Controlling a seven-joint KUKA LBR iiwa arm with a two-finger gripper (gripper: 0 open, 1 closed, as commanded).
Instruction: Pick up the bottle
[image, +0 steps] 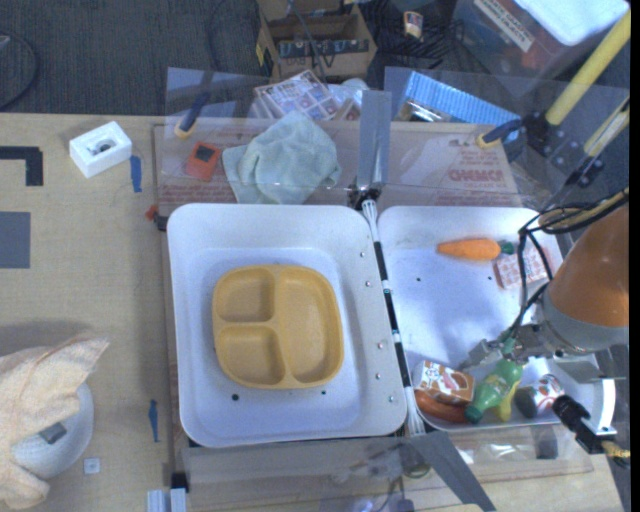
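Green bottle lies slanted, cap up-right, right under the gripper, whose grip I can't tell.

Two white bins: left bin, right bin. One yellow divided plate at frame centre. One green bottle, one carrot, one snack packet, one small can. One green cloth at the top, one small white box upper left.
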